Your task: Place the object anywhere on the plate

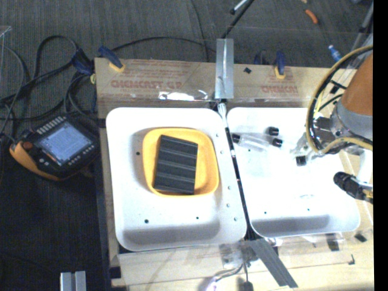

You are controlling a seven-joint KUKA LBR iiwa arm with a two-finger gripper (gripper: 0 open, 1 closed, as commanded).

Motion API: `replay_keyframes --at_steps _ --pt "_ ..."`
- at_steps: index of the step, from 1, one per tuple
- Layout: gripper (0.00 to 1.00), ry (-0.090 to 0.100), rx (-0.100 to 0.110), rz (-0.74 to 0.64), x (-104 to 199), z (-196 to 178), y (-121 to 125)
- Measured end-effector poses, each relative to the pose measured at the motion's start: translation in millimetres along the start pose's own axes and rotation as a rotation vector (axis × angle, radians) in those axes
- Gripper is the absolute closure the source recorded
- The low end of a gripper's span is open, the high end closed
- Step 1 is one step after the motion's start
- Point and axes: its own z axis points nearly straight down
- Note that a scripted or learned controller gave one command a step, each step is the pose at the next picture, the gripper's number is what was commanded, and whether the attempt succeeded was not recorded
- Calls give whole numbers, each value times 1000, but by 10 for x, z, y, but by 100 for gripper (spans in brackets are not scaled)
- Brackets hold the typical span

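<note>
Dark ribbed block (176, 163) lying flat on yellow plate (208, 157) in left bin (121, 180), apart from gripper (301, 156) over right bin; task apparently done, gripper state indiscernible.

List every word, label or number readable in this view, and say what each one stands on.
Left cardboard panel behind the bins: reddish printed lettering, too blurred to read.
Right cardboard panel: shorter reddish lettering, also too blurred to read.
Handheld pendant on the floor at left: lit screen, contents too small to read.
Dark ridged block on the yellow plate: no text visible.
</note>
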Motion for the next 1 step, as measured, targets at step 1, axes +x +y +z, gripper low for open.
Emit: replay_keyframes --at_steps 1 --pt "0 0 -1 0 0 -1 1"
